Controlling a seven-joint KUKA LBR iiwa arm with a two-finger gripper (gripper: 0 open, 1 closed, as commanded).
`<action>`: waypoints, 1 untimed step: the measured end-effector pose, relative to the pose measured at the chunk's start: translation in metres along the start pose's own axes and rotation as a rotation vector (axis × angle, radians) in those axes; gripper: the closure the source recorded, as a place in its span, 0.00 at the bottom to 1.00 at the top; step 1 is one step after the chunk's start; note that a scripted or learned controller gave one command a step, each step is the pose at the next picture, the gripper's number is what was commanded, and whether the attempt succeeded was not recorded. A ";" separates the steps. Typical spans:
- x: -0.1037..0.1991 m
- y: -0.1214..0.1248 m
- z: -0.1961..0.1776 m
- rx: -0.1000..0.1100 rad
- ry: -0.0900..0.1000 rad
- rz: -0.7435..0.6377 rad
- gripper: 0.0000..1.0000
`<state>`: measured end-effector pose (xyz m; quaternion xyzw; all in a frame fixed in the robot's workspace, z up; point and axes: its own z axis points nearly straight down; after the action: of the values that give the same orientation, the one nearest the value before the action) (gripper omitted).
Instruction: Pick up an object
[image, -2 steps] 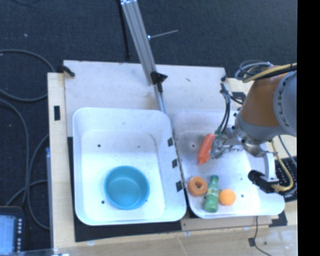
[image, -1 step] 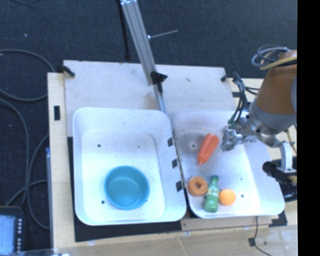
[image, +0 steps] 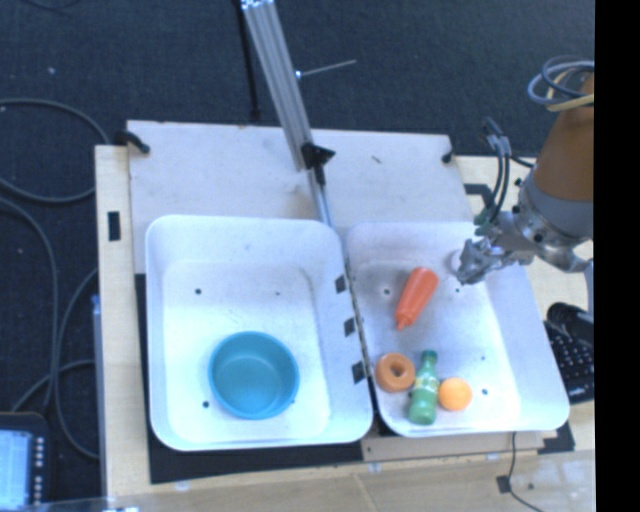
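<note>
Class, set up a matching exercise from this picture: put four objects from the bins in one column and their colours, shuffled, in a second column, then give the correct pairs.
Column one:
1. bowl
2. carrot
3. bottle
4. bin

Column two:
A. green
B. white
C. blue
D. orange-red

Pairs: 1-C, 2-D, 3-A, 4-B

Both bins are plain white: the left bin (image: 180, 250) and the right bin (image: 510, 340). In the left bin, at its 6 o'clock, sits a solid blue bowl (image: 254, 374). In the right bin, a carrot (image: 415, 296) near the middle is orange-red. Toward 7 o'clock lies an orange ring (image: 395, 372), beside it a green bottle (image: 424, 391), and at 6 o'clock an orange ball (image: 455, 394). The arm (image: 565, 175) is grey with an orange band. The bench (image: 230, 165) is pale, over dark carpet (image: 100, 60).
</note>
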<state>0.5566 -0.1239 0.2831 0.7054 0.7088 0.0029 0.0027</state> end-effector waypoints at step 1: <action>0.055 0.029 0.004 0.006 0.000 -0.004 1.00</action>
<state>0.5852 -0.0689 0.2796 0.7042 0.7100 0.0010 0.0006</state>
